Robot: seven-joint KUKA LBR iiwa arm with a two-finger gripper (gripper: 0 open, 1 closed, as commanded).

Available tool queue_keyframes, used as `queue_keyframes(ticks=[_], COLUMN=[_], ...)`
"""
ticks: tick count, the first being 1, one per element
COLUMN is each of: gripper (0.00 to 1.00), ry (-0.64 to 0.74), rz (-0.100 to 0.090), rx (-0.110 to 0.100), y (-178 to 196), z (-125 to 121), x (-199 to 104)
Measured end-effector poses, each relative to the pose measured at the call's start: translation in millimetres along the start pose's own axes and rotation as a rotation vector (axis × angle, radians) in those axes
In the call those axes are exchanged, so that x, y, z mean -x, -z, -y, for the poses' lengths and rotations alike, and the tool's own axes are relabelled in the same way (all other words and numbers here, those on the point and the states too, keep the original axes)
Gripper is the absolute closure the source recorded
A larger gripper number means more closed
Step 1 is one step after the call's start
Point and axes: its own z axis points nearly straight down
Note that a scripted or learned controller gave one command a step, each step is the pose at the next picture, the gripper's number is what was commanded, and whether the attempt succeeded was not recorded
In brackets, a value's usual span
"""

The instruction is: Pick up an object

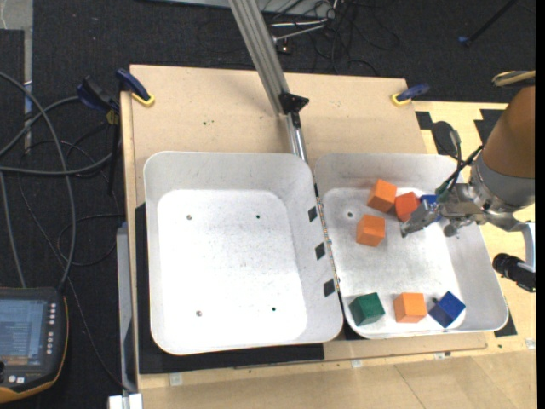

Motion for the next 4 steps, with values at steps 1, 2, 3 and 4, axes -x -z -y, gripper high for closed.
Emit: queue_keyframes(ticks=[1,2,3,4], gripper=[0.00,0.00,1.00,1.00], ry=[0.000,0.000,0.000,0.002], rz=[-0.001,0.000,0.001,0.003], rx=[-0.002,0.002,0.006,0.010], y=[-64.0,-87.4,-76.0,-33.1], z=[-2.0,-1.9,-2.7,-3.6], x=[-1.0,-1.6,-1.2,1.8])
